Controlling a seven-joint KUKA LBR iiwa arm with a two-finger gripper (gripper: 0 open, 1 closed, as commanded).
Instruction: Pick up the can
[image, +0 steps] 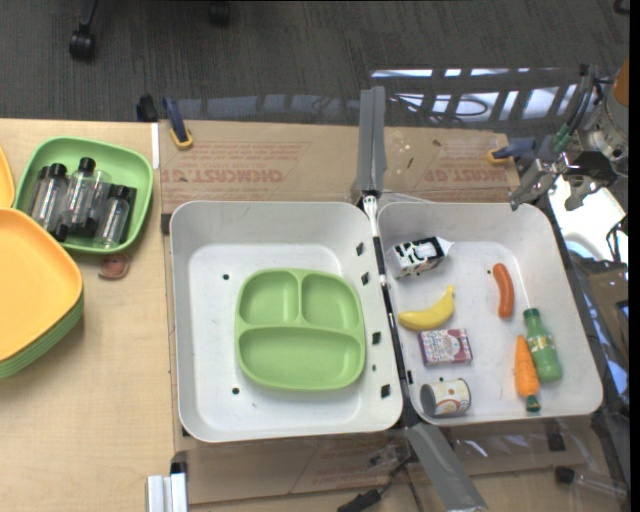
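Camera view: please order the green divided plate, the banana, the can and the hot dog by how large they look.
1. green divided plate
2. banana
3. can and hot dog: they look alike, so unranked.

The light is bright and even, coming from above, so the two white bins (190, 300) look very pale and the shadows under the green plate (300, 330) and the banana (428, 312) are small and soft. There is white glare on the shiny metal frame (480, 100) at the far right, and the things close to the right edge are washed out and hard to make out. The picture is a little soft and grainy, so the small print on the can (446, 397) is blurry, and the floor at the far side is darker.
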